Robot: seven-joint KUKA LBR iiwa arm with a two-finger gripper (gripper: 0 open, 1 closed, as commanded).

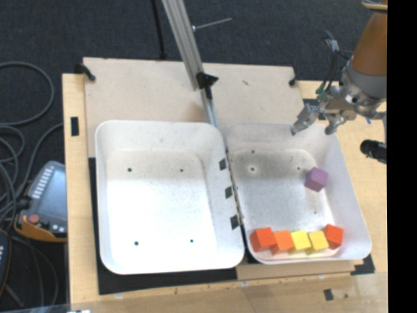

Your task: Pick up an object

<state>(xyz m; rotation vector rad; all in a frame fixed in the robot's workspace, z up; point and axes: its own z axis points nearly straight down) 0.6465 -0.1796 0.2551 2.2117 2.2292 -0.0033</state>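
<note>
1. The bench holds two white bins side by side, the left bin [163, 194] and the right bin [287, 168].
2. The robot arm [371, 51] comes in from the right side. It is grey with an orange part above the wrist.
3. The gripper [316, 124] hangs over the far right corner of the right bin, up near the back rim.
4. Its two fingers [301, 122] are spread apart, and nothing sits between them. It holds nothing.
5. A small purple block [316, 178] sits alone in the right bin, near the right wall. It is in front of the gripper and not touching it.
6. A row of blocks lies along the front wall of the right bin, touching each other.
7. From left to right the row goes: an orange-red block [262, 238], an orange block [283, 240], a yellow block [300, 240], another yellow block [317, 240], and one more orange-red block [333, 235].
8. The row is well apart from the gripper.
9. A grey metal pole [186, 41] leans over the back of the bench, and its lower end comes down between the two bins.
10. Black cables [26, 109] lie on the dark floor to the left of the bench.
11. A grey and orange hand controller [44, 201] lies on the floor there too.
</note>
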